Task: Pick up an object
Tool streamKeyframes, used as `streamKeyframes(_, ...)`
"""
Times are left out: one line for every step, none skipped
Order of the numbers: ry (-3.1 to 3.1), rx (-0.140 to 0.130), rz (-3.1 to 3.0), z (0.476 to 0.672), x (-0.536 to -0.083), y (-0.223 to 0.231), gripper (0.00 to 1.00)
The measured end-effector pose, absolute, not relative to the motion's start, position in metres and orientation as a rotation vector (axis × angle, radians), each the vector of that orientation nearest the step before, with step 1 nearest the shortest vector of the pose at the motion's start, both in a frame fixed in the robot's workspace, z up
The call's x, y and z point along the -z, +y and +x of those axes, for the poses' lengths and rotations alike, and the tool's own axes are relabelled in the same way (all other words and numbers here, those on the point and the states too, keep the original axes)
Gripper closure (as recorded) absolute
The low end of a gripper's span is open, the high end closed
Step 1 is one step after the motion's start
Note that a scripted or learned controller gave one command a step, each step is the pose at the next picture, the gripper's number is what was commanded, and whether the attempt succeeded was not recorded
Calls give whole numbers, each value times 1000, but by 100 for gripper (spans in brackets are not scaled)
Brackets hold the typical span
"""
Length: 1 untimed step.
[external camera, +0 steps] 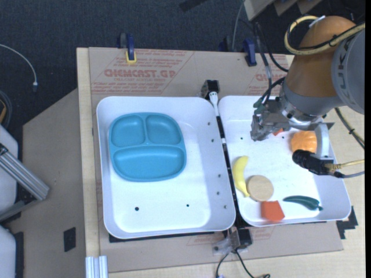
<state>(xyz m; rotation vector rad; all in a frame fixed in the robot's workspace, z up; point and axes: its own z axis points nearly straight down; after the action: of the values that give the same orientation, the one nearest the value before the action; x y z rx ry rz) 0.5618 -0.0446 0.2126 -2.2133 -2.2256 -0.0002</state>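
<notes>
While the arm (324, 62) reaches in from the right, note that its gripper (265, 126) sits low over the upper part of the right bin (243, 112), above bare white floor. You cannot tell from this view how the gripper is set, and nothing is visible in it.

No single target is named, so treat every loose item in the right bin as a candidate. The orange object (305, 141) lies just beside the wrist, partly hidden by it. The banana (240, 175) lies near the divider between the bins, touching or almost touching the tan round disc (260, 187). The red block (272, 211) sits just below the disc, and the dark green pepper (302, 201) lies near the bin's lower right edge. The blue divided plate (148, 145) rests alone in the left bin (174, 213).

Expect these faults:
- A descent at the present position is likely to close on nothing, because no item lies under the gripper.
- An approach to the banana may push the disc, because the two are crowded together.
- The flat disc may offer little edge to grasp.
- The black cable (310, 161) trailing at the wrist could snag the orange object.
</notes>
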Motion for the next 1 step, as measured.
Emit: streamKeyframes(-2228,3,-2217,576,-213,1,100)
